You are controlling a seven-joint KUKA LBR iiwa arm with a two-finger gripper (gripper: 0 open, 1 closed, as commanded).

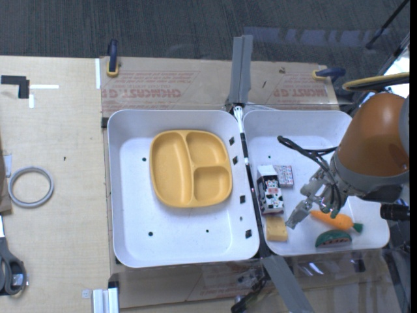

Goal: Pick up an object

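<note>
We see the gripper [311,204] above the right bin [306,126], just left of the toy carrot [335,220]; its state we cannot tell.

Yellow plate [191,168], orange carrot [335,220]

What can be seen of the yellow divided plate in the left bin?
The yellow plate looks like matte plastic, a rounded square with a raised rim and three compartments: one long section on its left, two smaller ones on its right. It lies flat and upright on the floor of the left bin, slightly above the bin's middle. Nothing sits in its compartments, and nothing but the bin floor touches it. The gripper is in the other bin.
</note>
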